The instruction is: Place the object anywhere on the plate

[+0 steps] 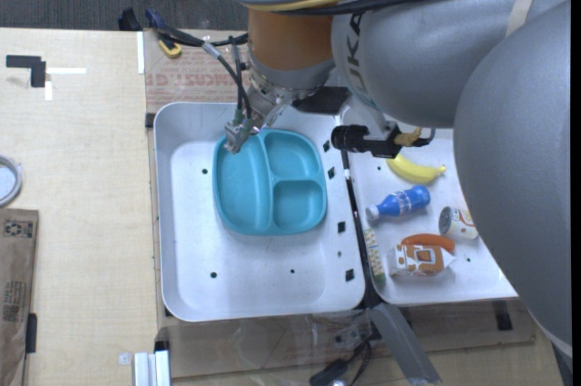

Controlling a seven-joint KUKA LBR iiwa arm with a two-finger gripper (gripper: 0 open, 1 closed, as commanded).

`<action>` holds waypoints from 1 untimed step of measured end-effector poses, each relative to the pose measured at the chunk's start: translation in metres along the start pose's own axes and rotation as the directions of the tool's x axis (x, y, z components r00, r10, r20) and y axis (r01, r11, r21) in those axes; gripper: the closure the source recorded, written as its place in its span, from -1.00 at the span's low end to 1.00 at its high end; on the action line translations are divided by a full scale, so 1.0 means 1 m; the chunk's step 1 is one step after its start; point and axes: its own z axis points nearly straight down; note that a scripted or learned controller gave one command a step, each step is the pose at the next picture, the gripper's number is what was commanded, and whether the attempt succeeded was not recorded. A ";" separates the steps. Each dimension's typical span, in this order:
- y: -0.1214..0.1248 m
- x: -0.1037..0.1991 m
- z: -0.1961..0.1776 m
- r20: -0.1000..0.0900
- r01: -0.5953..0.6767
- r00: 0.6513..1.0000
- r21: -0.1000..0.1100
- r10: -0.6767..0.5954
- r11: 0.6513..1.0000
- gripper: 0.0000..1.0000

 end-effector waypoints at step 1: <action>-0.016 0.037 -0.014 -0.001 0.041 0.999 0.000 -0.041 0.999 1.00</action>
